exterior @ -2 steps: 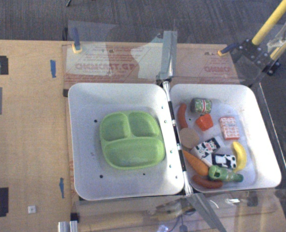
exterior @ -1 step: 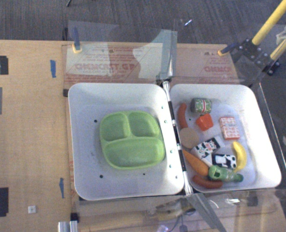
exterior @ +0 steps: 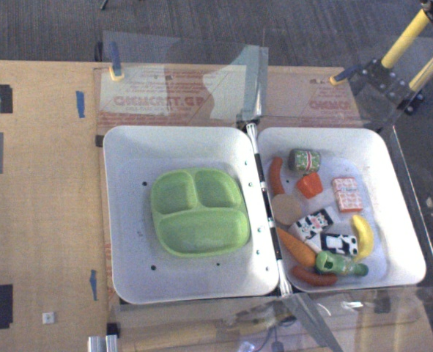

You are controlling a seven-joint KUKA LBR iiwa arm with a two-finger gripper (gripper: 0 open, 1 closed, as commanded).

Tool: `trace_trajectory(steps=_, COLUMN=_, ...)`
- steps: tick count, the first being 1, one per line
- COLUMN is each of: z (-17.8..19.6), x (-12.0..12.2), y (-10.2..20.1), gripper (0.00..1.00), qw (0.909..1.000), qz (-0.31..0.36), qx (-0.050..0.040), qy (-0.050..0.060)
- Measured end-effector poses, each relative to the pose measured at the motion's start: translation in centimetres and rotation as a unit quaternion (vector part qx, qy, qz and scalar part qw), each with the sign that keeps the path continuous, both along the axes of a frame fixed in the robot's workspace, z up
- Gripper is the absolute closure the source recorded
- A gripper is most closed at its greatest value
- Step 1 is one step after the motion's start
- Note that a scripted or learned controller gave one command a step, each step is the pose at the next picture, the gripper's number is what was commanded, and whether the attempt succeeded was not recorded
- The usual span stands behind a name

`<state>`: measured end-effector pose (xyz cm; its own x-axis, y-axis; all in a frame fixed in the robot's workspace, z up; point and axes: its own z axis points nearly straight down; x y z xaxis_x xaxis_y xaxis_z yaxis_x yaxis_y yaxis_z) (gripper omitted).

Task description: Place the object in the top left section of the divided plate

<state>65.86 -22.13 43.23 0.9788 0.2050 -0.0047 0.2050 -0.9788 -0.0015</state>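
1. Bench from above: the green plate [exterior: 199,213] lies flat in the left bin [exterior: 128,152], and its top left section [exterior: 174,191] holds nothing.
2. The candidates sit crowded in the right bin [exterior: 401,196]: a can [exterior: 305,160], a banana [exterior: 363,235], a carrot [exterior: 297,246] and other toys. The task names none, so which one is mine is unclear.
3. I cannot tell the state of my gripper from this view, or whether it has hold of anything.
4. To do the pick well, I judge the can or the banana best, as each has free space around it.
5. I lift high over the bins' shared rims, then lower within the section's ridges, since the section is small.
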Motion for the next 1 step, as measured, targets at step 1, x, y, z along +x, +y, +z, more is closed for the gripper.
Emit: trace_trajectory(steps=1, z=0.0, x=0.34, y=-0.02, gripper=0.0, qw=1.0, qz=0.0, qx=-0.0002, qy=0.0)
